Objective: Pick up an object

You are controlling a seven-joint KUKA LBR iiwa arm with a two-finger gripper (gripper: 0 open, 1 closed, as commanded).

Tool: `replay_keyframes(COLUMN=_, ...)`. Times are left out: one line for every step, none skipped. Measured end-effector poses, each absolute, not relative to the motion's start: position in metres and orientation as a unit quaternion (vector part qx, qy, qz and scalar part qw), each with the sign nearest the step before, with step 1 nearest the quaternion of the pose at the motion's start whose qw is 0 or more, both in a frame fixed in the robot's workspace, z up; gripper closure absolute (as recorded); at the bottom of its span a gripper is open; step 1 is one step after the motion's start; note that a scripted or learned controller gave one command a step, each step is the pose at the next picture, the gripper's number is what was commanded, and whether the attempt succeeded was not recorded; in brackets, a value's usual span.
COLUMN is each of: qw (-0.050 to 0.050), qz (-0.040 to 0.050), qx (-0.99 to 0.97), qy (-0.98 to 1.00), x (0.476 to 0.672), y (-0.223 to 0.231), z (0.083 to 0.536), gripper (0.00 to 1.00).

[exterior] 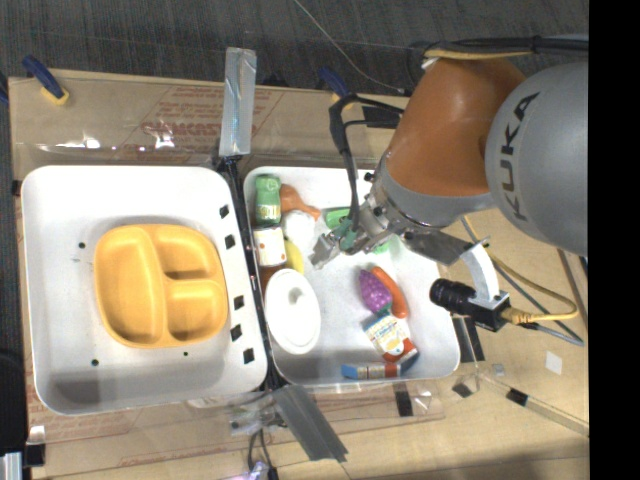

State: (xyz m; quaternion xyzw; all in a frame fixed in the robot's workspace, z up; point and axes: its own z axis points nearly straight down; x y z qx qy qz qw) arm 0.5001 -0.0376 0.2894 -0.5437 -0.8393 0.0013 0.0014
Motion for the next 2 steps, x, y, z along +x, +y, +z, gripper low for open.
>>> replay_keyframes(qw=-0.001, qz=0.0008, qx=-0.577, qy=-0.816, x=0.488, y=-0.137, z=0.346, gripper=1.0)
replay_keyframes(qw=0.003, qz=0.0019, qx=-0.579, qy=-0.815, x=0.477, y=-0.11, z=0.253, gripper=1.0)
